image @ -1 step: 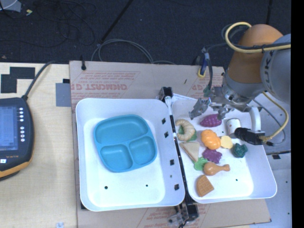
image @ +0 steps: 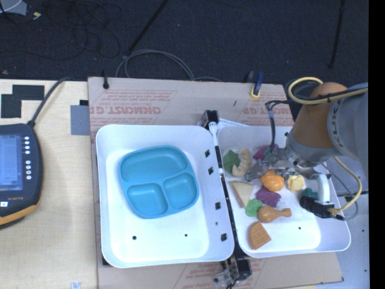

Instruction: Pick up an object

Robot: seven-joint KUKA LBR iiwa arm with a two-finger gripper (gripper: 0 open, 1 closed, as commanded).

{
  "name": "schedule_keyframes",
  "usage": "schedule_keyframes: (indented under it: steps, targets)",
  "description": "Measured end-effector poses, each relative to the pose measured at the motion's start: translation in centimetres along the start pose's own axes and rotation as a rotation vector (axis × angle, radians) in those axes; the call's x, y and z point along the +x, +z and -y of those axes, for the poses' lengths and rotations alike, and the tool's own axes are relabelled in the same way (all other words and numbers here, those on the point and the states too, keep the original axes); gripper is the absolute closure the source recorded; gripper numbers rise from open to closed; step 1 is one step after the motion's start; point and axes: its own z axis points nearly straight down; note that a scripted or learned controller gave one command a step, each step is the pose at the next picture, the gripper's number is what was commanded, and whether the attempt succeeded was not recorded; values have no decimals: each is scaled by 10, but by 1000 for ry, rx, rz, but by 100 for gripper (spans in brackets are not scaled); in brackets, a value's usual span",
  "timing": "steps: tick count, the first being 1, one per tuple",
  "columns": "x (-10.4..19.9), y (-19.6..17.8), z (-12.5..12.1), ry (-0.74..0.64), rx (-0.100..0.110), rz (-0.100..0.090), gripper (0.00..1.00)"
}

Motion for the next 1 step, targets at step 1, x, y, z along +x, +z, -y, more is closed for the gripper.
schedule_keyframes:
  steps: [1]
  targets:
    - [2,-16,-2,-1,-3,-2,100]
